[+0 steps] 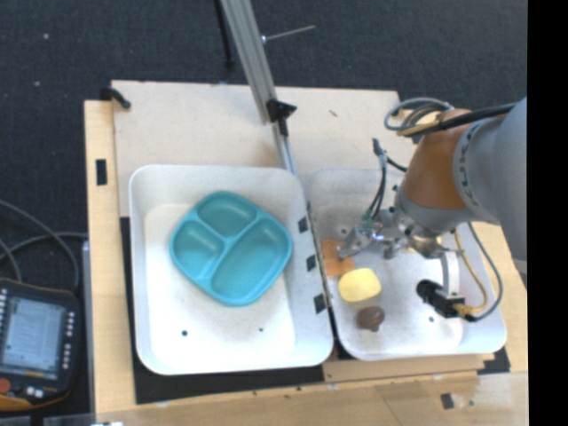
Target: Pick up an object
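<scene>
In the right bin (484, 327) lie three small things close together: a yellow rounded object (359, 285), a dark brown ball-like object (371, 318) just below it, and a flat orange piece (332, 256) near the bin's left wall. My gripper (364, 240) hangs low over the bin, just above the yellow object and right beside the orange piece. The wrist with its orange band (433, 174) covers the bin's upper right part. I see nothing held in the gripper.
The left bin (151, 193) holds a teal divided plate (232, 247). A slanted metal pole (253, 56) rises behind the bins. Cables and a black fitting (441, 298) hang from the wrist over the right bin. A pendant (31, 331) lies far left.
</scene>
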Robot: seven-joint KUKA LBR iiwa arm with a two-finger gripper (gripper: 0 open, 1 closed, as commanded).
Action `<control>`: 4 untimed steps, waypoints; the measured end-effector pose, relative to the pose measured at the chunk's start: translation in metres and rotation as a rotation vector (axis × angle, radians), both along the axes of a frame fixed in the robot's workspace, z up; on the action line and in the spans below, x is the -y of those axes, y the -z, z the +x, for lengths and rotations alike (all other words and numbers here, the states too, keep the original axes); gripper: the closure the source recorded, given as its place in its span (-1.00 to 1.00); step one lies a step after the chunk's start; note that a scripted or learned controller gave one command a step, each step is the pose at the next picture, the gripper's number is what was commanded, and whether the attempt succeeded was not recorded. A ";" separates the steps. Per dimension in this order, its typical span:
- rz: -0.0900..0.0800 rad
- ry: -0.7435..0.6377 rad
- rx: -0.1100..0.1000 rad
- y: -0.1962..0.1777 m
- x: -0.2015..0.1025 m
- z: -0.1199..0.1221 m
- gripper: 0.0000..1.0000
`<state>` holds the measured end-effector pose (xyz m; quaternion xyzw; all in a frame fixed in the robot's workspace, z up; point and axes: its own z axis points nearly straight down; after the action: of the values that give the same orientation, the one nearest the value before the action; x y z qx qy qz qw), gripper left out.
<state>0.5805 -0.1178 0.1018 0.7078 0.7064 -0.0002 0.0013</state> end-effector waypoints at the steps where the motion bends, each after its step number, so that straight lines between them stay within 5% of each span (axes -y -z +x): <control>1: 0.001 0.005 0.005 -0.012 0.001 0.001 1.00; 4: 0.000 -0.005 0.006 -0.152 0.005 0.008 1.00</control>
<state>0.5885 -0.1227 0.2537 0.7062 0.7080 0.0021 0.0033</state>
